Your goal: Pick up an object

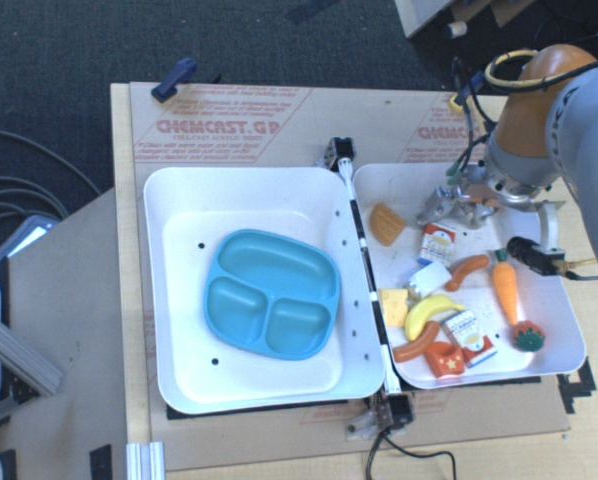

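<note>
Over the right bin the gripper hangs low above its upper part, near the far wall, with the grey arm coming in from the right. Its fingers look bunched over bare white floor, though the metal is too blurred there to tell whether they are spread or pressed together; nothing shows between them. My judgement is that this is the approach step, with no grasp made yet.

Closest candidates are the small red-and-white carton just below it and the brown bread piece to its left. Next comes a short shift over one of them, then a straight descent.

Crowding is the hazard lower down: sausage, carrot, banana and cheese wedge lie close together. A blue divided plate sits alone in the left bin.
</note>
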